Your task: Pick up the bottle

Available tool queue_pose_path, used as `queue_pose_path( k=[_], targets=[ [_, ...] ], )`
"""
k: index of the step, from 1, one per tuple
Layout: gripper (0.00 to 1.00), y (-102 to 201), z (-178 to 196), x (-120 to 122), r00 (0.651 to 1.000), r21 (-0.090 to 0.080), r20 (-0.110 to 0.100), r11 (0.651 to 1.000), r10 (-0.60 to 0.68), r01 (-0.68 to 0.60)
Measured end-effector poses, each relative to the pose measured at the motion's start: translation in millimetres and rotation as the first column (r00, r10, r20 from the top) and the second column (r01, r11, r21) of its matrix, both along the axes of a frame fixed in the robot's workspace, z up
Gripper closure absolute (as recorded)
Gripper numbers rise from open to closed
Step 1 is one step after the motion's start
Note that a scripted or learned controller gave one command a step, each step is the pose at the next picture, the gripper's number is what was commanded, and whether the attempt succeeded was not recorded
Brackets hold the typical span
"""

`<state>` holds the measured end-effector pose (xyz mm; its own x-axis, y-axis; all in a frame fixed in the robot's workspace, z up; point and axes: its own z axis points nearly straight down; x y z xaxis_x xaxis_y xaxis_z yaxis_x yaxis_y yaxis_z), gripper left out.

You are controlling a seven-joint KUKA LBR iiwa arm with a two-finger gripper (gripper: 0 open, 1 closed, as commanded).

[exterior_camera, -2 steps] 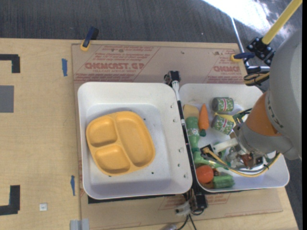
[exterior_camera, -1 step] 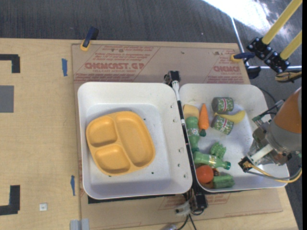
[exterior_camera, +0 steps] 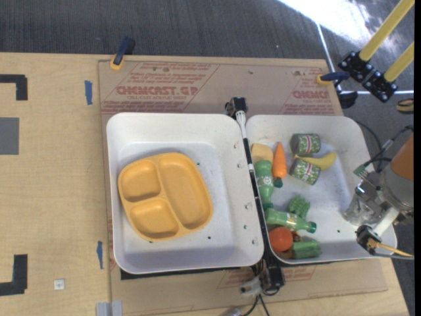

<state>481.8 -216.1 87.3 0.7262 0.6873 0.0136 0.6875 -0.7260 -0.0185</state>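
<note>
We start with the worktop (exterior_camera: 52,176), a pale board carrying two shallow white bins side by side. The left bin (exterior_camera: 131,130) holds a yellow divided tray (exterior_camera: 164,194). The right bin (exterior_camera: 348,137) holds a crowd of small things along its left wall: two green cans (exterior_camera: 305,155), a banana (exterior_camera: 320,158), a carrot (exterior_camera: 279,160), a red tomato (exterior_camera: 281,238), and some green pieces.

The arm (exterior_camera: 401,170) comes in at the right edge, and its hand (exterior_camera: 368,209) hangs over the right bin's right side, near the rim. We cannot tell whether it is open or closed; nothing shows between its tips.

The bottle (exterior_camera: 291,220), green with a white band, lies on its side in the lower left part of the right bin, just above the tomato. Its long axis runs roughly left to right, tilted slightly down toward the right. From the hand it lies to the left, a touch lower, across bare bin floor. We judge the coming move to be a reach leftward, closing across the bottle's narrow width.
</note>
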Motion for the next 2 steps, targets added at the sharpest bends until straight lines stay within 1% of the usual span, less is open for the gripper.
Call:
queue_pose_path(
  k=[1,2],
  targets=[
    [1.00,-0.7,0.1,-2.9,0.929,-0.016,0.002,0.929,0.369,-0.369],
    [1.00,2.8,-0.1,-1.7,0.848,-0.029,0.004,0.847,0.530,-0.530]
  ],
)
